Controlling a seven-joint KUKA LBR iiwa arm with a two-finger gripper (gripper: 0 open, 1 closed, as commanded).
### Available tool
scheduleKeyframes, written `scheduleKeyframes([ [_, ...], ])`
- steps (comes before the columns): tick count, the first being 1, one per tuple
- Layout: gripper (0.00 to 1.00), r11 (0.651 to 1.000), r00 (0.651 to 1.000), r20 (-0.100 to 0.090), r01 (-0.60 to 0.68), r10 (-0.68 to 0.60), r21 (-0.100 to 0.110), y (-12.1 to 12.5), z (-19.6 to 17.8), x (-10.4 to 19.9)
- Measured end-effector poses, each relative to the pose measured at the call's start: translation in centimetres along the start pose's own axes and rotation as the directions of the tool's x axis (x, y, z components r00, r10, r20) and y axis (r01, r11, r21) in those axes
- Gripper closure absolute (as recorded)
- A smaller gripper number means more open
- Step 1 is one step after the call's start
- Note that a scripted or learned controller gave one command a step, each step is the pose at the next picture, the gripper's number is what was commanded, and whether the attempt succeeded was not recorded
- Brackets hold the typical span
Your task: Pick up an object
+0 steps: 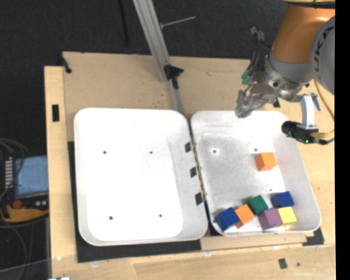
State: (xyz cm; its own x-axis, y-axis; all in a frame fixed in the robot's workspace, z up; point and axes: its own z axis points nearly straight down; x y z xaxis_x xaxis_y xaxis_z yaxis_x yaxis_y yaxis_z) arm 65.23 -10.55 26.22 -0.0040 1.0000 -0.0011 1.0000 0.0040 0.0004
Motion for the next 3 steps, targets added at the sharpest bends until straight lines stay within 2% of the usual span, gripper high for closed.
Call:
scheduleKeyframes([
  [1, 1.00, 1.000, 1.000, -0.002, 0.002, -0.002, 0.000, -1.8, -0.7, 4.6],
  [2, 1.00, 1.000, 1.000, -0.001, 0.001, -0.001, 0.001, -3.5, 0.7, 9.0],
  [3, 1.00, 1.000, 1.000, -0.003, 0.003, -0.003, 0.000, -5.0, 0.3, 13.7],
])
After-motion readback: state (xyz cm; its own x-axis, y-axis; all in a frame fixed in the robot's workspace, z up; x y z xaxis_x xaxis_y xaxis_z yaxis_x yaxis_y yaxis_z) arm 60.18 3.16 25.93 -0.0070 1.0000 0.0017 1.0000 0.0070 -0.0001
